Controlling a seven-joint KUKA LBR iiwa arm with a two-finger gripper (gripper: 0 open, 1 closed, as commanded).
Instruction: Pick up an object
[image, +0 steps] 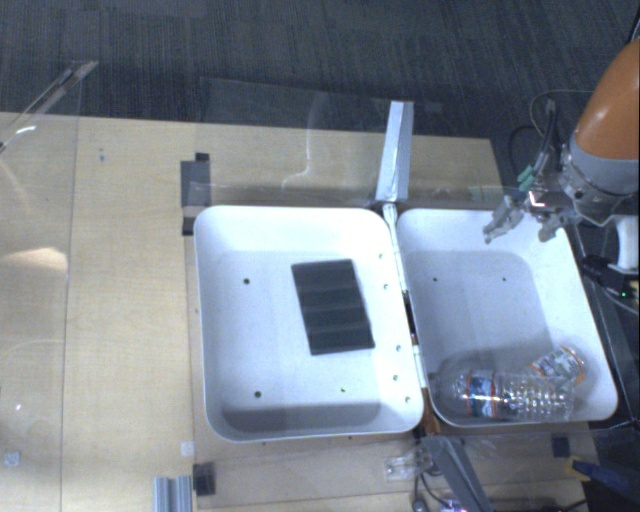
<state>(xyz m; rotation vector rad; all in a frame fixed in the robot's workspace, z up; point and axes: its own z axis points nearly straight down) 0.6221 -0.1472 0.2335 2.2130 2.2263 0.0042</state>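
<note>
A crumpled clear plastic bottle (515, 388) with a blue-and-orange label lies on its side along the near edge of the right bin (470, 290). A dark ribbed rectangular block (332, 306) lies flat in the middle of the left bin (240, 330). My gripper (520, 225) hangs over the far right corner of the right bin, well away from the bottle, with its two fingers spread and nothing between them.
A metal bar (395, 150) stands upright at the back between the two bins. Cables and arm hardware (610, 270) crowd the right side. The wooden bench (100, 330) stretches out bare to the left of the bins.
</note>
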